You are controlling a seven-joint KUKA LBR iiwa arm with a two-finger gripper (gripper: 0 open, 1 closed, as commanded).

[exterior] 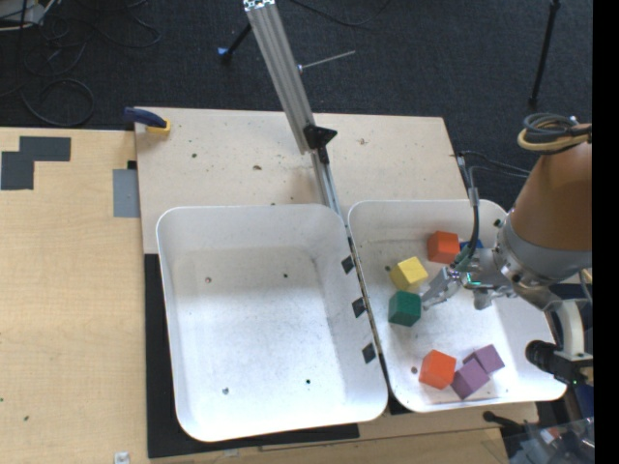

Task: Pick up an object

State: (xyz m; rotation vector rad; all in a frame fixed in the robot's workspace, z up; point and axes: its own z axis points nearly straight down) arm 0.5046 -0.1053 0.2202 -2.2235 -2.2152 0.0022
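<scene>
A: Where is the arm just now?

B: The grey arm with the orange band reaches in from the right edge of the bench and hangs over the right-hand shallow white plastic bin. Its two-finger metal gripper sits low near the middle of that bin.

A: Does it hold anything?

B: Nothing shows between the fingers. They look set a narrow way apart, pointing toward the bin's left wall, with the tip just beside the green cube-shaped block and just below the yellow cube-shaped block.

A: What else lies in that bin?

B: An orange cube-shaped block lies toward the far side, close to the gripper's wrist. Near the front rim sits a second orange block, and just beside it, to the right, two purple blocks that touch each other. The yellow and green blocks sit close together, near the wall shared with the other bin.

A: And the left-hand bin?

B: The left-hand white bin shows a bare floor with small dark specks. A slanted grey aluminium bar rises from the bench's far side between the two bins, and a small blue and yellow clamp rests at the bench's far left corner.
</scene>
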